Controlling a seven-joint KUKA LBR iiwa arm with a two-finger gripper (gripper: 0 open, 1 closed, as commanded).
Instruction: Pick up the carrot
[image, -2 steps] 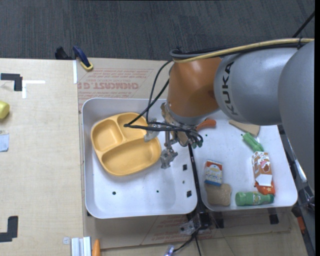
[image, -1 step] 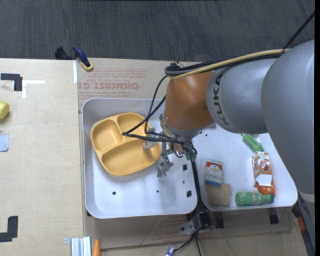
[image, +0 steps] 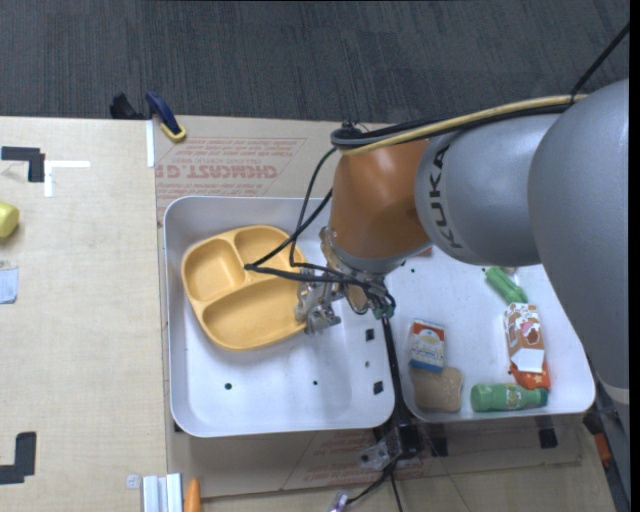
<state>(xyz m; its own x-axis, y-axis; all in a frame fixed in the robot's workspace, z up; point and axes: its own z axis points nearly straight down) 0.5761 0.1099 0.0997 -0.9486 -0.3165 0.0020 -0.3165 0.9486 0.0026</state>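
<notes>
Carrot (image: 524, 345) seems to be the long orange-and-white thing in the right bin (image: 570, 400), its long axis running up and down the view. The gripper (image: 320, 308) is well apart, in the left bin (image: 260, 410) beside the yellow plate (image: 235, 290); if it is open or closed, I cannot tell.

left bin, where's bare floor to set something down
Free: the left bin's white floor in front of the yellow divided plate, toward its near wall and near-right corner. Crowded: the back half, taken by the plate with the gripper at its right edge. The right bin is packed with items.
</notes>
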